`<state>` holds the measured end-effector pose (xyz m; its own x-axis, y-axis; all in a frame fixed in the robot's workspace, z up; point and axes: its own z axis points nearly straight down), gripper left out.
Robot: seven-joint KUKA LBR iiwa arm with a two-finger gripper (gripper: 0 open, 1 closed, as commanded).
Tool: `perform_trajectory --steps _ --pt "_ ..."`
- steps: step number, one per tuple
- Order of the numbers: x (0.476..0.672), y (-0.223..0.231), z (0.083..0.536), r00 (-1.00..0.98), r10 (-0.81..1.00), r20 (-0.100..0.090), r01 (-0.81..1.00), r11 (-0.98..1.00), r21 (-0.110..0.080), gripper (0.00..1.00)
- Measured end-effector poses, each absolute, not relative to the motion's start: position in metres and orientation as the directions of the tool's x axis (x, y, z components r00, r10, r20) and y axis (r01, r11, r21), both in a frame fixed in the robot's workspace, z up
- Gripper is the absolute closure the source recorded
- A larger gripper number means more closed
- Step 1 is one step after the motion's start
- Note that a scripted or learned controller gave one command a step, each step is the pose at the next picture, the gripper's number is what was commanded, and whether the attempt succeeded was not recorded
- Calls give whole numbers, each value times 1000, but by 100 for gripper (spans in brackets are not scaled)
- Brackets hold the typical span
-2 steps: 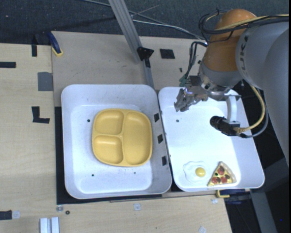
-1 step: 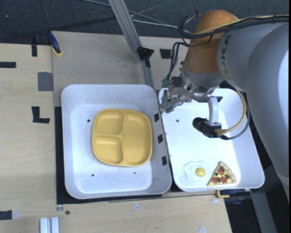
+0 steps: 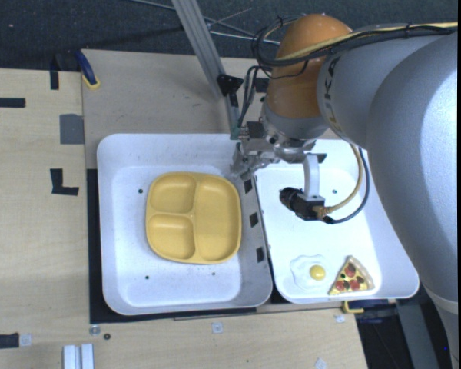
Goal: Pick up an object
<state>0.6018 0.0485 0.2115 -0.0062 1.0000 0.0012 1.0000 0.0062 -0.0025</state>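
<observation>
My gripper (image 3: 244, 162) hangs over the divider between the two bins; whether my fingers are open or closed, I cannot tell. A yellow sectioned plate (image 3: 193, 216) lies in the left bin (image 3: 123, 206). At five o'clock from me, a toy fried egg (image 3: 310, 270) and a toy pizza slice (image 3: 352, 276) sit in the right bin (image 3: 384, 241). No writing is legible.

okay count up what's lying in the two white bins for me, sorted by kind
Yellow divided plate: 1, in the left bin
Toy fried egg: 1, in the right bin
Toy pizza slice: 1, right bin
Total: 3
</observation>
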Motion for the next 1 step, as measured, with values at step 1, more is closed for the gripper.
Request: perform_trajectory --steps 1 --pt "597 95 209 -6 1000 1 1000 6 -3 100"
